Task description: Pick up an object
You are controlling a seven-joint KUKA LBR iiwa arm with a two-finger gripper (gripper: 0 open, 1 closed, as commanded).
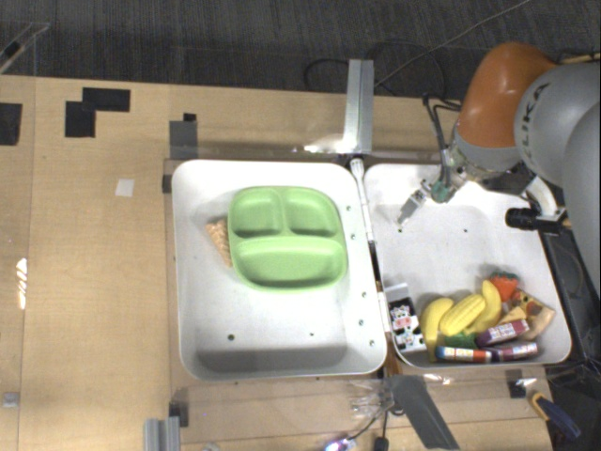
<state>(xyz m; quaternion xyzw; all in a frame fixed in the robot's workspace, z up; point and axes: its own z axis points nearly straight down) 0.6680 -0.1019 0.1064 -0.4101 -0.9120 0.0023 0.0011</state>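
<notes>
The bench (84, 299) fills the lower part of the view, pale wood with black marks at its 10 o'clock corner. Two white bins sit on it side by side, touching along a metal divider.

The left bin (272, 346) holds a green tray (285, 236) with three compartments, lying flat toward the bin's 12 o'clock half. A tan, speckled item (219, 241) pokes out from under the tray at its 9 o'clock edge; what it is cannot be told.

The arm (535, 111) enters at 2 o'clock of the view, grey with its orange band above the right bin's 1 o'clock corner. The gripper (406, 214) hangs over the right bin (470, 242), near that bin's 11 o'clock corner, tilted down toward 8 o'clock. Nothing shows between its fingers, and at this size I cannot tell whether they are apart or together.

The objects lie in a cluster along the right bin's 6 o'clock wall, well apart from the gripper. Two bananas (460, 313) lie side by side in the middle of the cluster. At their 3 o'clock is a small heap (521, 313) of orange, tan and dark pieces, too jumbled to name. Just below the bananas lie two markers (488, 352), end to end along the wall. At the bananas' 9 o'clock, against the divider, sits a small box (402, 318), black and white with red marks.
</notes>
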